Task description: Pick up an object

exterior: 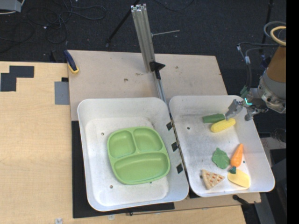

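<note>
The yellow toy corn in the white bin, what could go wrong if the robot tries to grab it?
The yellow toy corn touches a flat green toy piece, so the gripper might pinch both or nudge the corn aside. The gripper sits close to the right white bin's far rim, so it could bump that wall going down. The corn looks rounded and may slip out.
</note>
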Controlling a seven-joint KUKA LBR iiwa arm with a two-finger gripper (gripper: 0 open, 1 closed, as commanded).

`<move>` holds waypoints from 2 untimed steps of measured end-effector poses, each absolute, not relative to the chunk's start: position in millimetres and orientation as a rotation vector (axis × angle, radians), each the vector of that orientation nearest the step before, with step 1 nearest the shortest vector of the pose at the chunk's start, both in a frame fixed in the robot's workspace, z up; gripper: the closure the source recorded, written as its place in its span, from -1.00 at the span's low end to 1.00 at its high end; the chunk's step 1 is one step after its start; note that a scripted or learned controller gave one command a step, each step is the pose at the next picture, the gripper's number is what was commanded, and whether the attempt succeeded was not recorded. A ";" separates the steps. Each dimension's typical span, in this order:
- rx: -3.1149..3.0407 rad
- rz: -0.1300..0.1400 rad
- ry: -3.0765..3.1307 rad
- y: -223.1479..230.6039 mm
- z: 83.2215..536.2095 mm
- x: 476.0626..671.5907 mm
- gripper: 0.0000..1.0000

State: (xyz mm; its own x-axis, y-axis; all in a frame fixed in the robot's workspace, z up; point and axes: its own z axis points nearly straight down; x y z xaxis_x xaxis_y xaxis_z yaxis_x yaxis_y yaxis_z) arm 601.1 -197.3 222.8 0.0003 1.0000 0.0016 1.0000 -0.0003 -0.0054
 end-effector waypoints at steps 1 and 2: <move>-2.220 0.001 -2.220 -197.4 224.4 601.9 -1.00; -2.214 0.006 -2.221 -191.8 179.2 604.8 -1.00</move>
